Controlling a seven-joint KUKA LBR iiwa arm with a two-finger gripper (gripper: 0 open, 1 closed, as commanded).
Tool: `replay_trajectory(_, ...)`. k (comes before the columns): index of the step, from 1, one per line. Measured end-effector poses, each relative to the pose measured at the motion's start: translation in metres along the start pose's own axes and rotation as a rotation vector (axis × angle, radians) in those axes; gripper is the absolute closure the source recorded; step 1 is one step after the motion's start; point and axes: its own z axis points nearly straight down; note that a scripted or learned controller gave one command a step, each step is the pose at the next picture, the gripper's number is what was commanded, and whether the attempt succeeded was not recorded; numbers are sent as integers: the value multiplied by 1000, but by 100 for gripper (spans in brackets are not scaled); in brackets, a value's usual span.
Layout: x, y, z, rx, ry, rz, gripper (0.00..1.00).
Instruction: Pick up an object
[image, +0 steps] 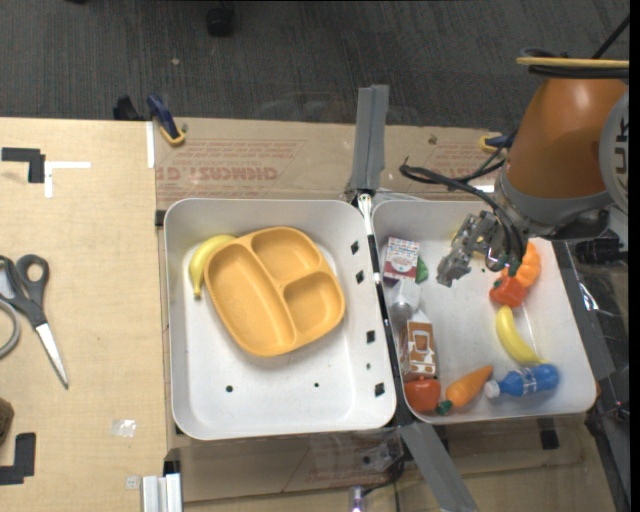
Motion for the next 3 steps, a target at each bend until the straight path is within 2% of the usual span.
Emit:
replay_trajectory(1, 1, -40, 79, 0, 3, -333, 100)
replay_trajectory(2, 1, -40, 79, 0, 2, -333, 0)
replay_trajectory(3, 12, -29, 116, 0, 1, -325, 0)
